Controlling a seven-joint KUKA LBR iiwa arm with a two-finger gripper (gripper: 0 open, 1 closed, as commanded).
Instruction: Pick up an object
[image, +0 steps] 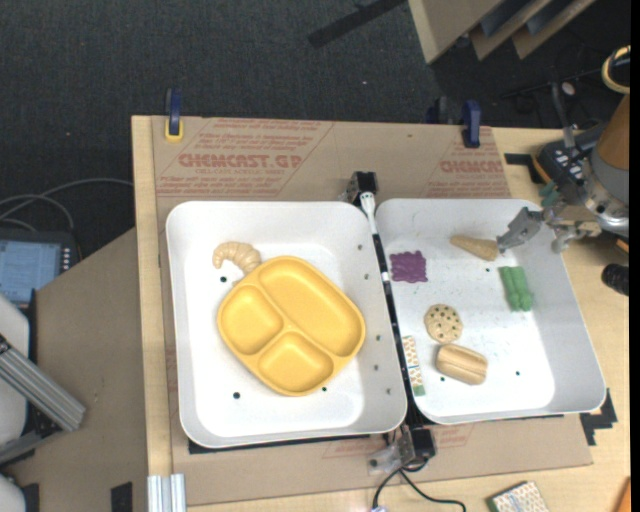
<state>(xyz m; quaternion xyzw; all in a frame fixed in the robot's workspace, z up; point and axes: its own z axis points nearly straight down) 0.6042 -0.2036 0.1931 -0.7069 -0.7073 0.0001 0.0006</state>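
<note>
Reaching in from the right, the end effector hangs over the upper right part of the right white bin, holding nothing; whether it is open or closed I cannot tell. Just beside it to the left lies a tan wedge-shaped piece, with a green stick-shaped piece below it. Farther left are a flat purple piece, a round speckled cookie and a tan bread-like roll. The left white bin carries a yellow three-compartment plastic plate, with a pale croissant touching its upper left edge.
</note>
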